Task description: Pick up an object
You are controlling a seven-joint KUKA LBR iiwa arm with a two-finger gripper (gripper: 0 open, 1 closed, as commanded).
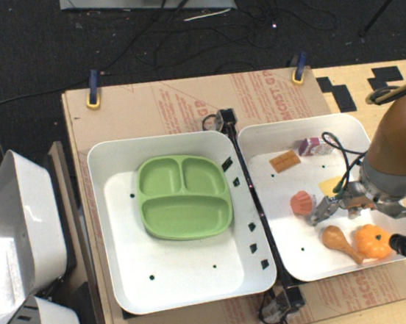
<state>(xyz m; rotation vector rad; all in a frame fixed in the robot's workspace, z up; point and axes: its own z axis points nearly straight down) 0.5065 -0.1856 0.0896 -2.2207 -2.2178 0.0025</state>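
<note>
Camera view, single frame; my arm [402, 150] enters from the right, orange band uppermost, wrist bent down over the right bin [295, 268]; gripper [326, 209] sits low near the bin floor, pointing left; I cannot tell how its jaws stand, metal parts blur together. Nothing visibly between them. Candidate objects in right bin: red cup-like piece [302, 202] just left of the gripper; tan wooden pear-shaped piece [337, 239] below it; orange pumpkin-like toy [373, 242] touching that piece; brown flat block [284, 161], purple item [308, 147], yellow piece [331, 186] partly hidden. Left bin [129, 278] holds green divided plate [185, 197].
</note>
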